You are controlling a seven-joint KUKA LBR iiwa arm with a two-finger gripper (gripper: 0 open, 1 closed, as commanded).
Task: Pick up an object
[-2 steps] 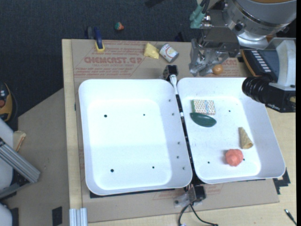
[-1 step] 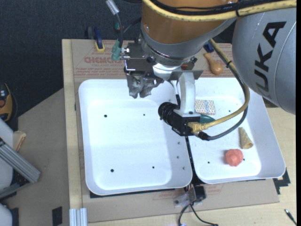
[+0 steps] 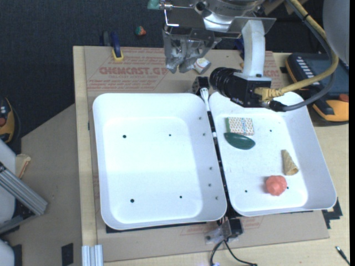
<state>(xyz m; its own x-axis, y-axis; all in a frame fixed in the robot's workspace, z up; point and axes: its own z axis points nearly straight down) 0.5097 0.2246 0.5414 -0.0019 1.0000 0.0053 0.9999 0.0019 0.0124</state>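
Four small things lie in the right white plastic bin [image 3: 310, 143]: a little flat box with a checked pattern [image 3: 240, 126], a smooth dark green oval thing [image 3: 240, 142] touching the box on its near side, a tan cone with a bumpy look [image 3: 289, 162], and a soft-looking pink lump [image 3: 275, 185] near the cone. The left white plastic bin [image 3: 105, 148] has only small dark dots on its floor.

I see the metal gripper [image 3: 183, 64] up at the far edge, above the brown board [image 3: 133, 68] beyond the bins. It is high and away from all four things. I see nothing in it, but I cannot tell how it is set, because that part is too blurry and crowded.

I think the pick has not started yet. My next move would be to bring the gripper to the right and nearer, over one thing, then go straight down. The pink lump sits apart from the others and looks squashy, so I think it would be easy to grab. The green oval looks slippery and touches the box, so I would skip it.
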